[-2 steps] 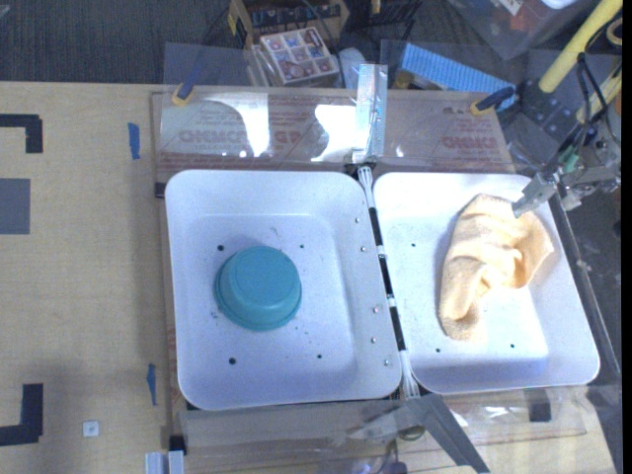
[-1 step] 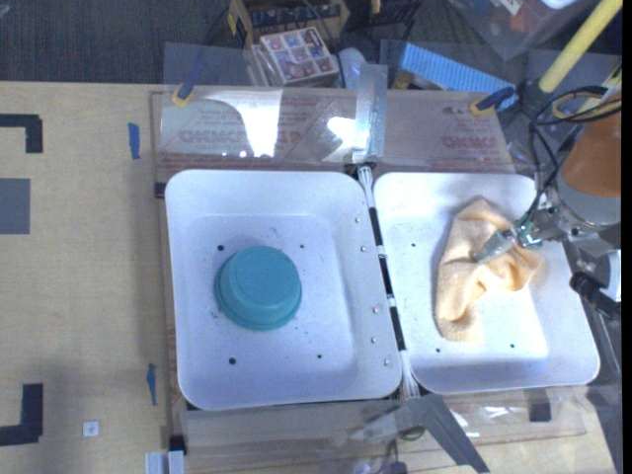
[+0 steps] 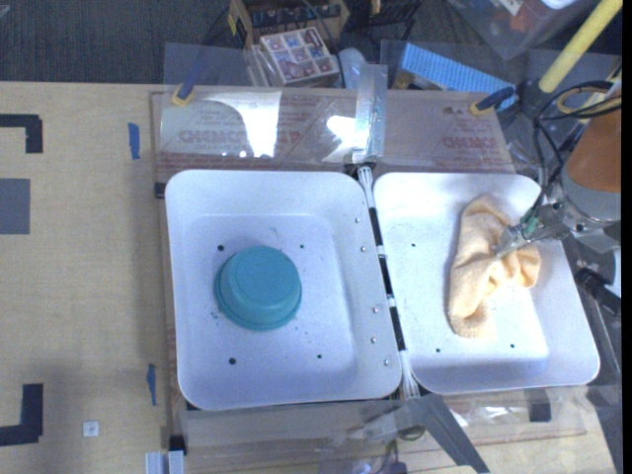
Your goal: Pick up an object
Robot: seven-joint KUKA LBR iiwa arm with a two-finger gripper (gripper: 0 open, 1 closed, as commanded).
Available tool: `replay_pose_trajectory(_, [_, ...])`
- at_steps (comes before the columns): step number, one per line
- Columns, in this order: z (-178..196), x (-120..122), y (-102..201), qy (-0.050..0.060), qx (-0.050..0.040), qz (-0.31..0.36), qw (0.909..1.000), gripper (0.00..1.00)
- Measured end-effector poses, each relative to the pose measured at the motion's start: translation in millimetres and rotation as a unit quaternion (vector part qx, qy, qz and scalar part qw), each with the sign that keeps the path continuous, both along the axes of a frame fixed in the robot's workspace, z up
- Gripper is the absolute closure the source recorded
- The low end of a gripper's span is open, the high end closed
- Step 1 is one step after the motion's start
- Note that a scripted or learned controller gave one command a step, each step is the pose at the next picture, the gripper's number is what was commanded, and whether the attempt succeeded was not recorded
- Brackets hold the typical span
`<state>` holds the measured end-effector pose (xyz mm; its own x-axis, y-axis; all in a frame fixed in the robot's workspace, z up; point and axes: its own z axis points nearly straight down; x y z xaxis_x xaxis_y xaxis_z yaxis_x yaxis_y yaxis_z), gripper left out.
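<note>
A crumpled tan cloth point(image 3: 477, 270) lies in the right bin point(image 3: 568, 363), stretched from the bin's upper middle down toward its centre. My gripper point(image 3: 517, 237) reaches in from the right and sits on the cloth's right side. Its thin fingers are pinched together, and folds of the fabric gather at their tips. A teal bowl point(image 3: 259, 285) rests upside down in the middle of the left bin point(image 3: 197, 215), far from the gripper.
The arm's grey wrist with its orange band point(image 3: 597, 166) hangs over the right bin's right rim. Cables and a yellow pole point(image 3: 583, 33) sit behind it. Clear plastic sheets point(image 3: 296, 126) line the back edge of both bins.
</note>
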<state>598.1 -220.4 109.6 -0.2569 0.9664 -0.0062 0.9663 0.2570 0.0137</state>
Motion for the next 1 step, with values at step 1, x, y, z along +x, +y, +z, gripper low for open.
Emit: replay_pose_trajectory(1, [87.0, 26.5, 75.0, 0.006, 0.0005, 0.015, 0.9999, 1.00])
